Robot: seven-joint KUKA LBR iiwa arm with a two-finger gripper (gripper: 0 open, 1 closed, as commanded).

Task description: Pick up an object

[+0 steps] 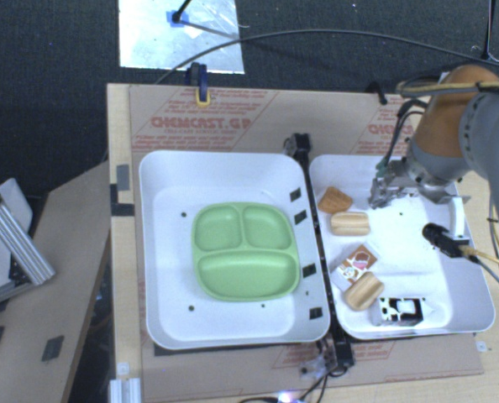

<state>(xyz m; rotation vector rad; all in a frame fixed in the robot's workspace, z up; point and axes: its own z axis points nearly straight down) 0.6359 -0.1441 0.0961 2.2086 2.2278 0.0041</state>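
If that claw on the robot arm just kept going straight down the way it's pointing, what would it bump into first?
Probably the bare white floor of the right bin. The gripper points down just right of the bread roll and the toast-like piece, seemingly missing both, though depth is hard to judge.

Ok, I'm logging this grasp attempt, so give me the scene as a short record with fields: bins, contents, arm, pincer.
left bin: holds a green divided plate
right bin: holds a tan wedge piece, a pale bread roll, a small printed pack, a second roll, a black and white item
arm: reaches in from the right, over the right bin's far end
pincer: low over the bin, right of the wedge piece; nothing seen between its fingers
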